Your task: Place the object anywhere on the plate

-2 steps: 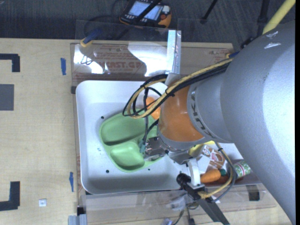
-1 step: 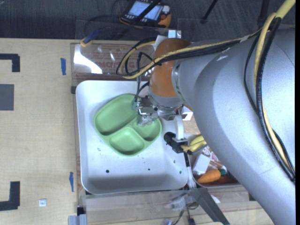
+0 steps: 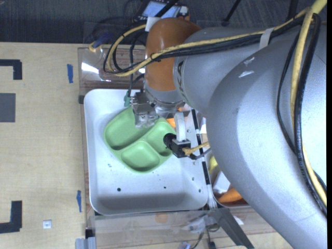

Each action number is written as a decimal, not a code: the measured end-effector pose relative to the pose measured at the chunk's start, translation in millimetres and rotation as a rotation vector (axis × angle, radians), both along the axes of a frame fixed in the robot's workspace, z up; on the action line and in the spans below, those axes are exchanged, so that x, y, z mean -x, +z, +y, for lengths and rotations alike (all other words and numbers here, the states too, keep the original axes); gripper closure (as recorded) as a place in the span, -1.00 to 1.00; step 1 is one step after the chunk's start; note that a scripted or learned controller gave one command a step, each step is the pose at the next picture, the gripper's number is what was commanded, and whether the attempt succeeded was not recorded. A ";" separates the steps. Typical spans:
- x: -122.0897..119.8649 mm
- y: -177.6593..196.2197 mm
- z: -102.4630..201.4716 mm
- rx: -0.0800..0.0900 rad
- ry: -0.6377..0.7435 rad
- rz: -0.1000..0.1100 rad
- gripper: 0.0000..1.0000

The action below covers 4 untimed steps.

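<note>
Camera view shows the green plate (image 3: 136,141), pale and split into compartments, lying tilted in the left white bin (image 3: 104,185), my gripper (image 3: 142,114) low over its upper part, my arm (image 3: 249,102) covering the right bin.

Your open floor in the white bin (image 3: 98,191) lies from 6 to 9 o'clock of the green plate (image 3: 136,139). The arm (image 3: 249,118) blocks access from 12 through 4 o'clock, over the plate's edge.
</note>
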<state>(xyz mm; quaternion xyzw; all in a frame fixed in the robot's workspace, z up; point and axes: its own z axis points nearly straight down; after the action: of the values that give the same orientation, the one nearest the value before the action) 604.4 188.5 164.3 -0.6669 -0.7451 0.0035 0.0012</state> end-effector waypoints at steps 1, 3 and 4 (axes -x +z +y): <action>0.2 -0.2 0.0 0.000 0.000 0.001 -1.00; 44.9 35.2 27.2 0.004 -0.279 0.003 -1.00; 126.0 80.3 28.0 0.006 -0.448 0.003 -1.00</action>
<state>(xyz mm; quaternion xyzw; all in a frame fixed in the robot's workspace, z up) 478.5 216.5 244.5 -0.8159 -0.5782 0.0063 0.0010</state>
